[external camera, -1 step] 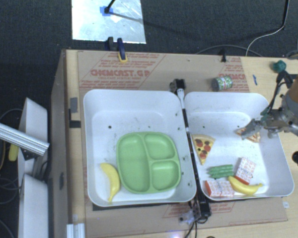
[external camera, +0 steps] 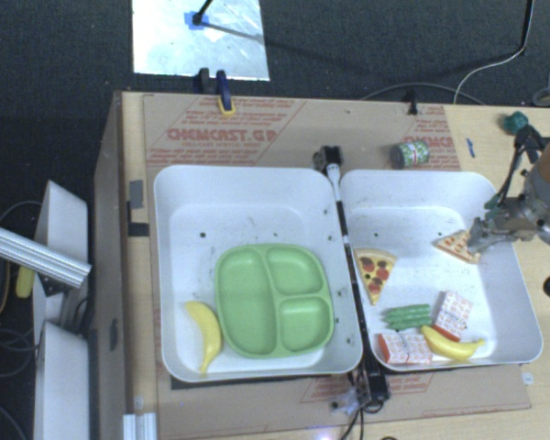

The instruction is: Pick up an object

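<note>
Item: right-hand white bin (external camera: 532, 324), taken as the landmark for all places below.

Contents, as laid out:
- A pizza slice (external camera: 377, 273) is placed against the bin's left wall, near the divider.
- A green bean pod (external camera: 407, 315) is set toward the middle of the bin's near part.
- A red-and-white carton (external camera: 403, 347) is lodged in the bin's near left corner.
- A second red-and-white carton (external camera: 453, 313) is tilted just beside the green pod, toward the right wall.
- A yellow banana (external camera: 451, 345) is laid along the bin's near edge, touching or just beside both cartons.
- An orange cracker-like wedge (external camera: 456, 245) is found in the bin's far right part, flat on the floor.

Outside the bin: a green divided plate (external camera: 273, 299) and a second banana (external camera: 204, 334) are held in the neighbouring bin to the left; a small can (external camera: 409, 153) is stood on the bench beyond the bin's far edge.

Tool (external camera: 482, 237): brought down over the bin's far right part, at the right end of the orange wedge, touching it or very nearly. How far the tool is parted cannot be told, and no object is seen gripped.

Progress: the approach is judged made. The closing, the lift and any proof of a hold are judged left to be done; every object is seen resting on a bin floor.
</note>
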You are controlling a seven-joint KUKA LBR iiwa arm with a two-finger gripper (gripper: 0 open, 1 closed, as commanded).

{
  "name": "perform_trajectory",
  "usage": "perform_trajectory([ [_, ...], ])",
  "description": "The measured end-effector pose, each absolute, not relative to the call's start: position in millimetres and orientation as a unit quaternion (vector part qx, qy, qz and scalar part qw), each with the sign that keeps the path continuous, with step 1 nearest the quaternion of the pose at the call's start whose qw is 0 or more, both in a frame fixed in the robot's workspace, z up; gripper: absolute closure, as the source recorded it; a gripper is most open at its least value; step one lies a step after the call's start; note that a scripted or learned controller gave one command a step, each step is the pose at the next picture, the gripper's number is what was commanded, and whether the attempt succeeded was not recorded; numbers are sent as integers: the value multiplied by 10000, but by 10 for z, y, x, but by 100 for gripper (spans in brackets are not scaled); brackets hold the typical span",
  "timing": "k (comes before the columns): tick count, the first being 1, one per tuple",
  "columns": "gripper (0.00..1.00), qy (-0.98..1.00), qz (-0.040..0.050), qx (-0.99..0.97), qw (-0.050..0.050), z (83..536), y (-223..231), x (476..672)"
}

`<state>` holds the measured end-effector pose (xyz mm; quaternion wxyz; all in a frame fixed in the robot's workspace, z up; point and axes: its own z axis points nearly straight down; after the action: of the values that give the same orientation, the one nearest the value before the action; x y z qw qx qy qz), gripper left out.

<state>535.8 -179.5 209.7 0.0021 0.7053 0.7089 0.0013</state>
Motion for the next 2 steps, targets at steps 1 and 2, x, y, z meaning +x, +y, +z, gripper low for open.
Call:
perform_trajectory([
  [1, 100, 7088, 10, 7054, 17, 2279, -1755, 6261],
  [2, 100, 7093, 11, 7050, 5, 1882, -1116, 6637],
])
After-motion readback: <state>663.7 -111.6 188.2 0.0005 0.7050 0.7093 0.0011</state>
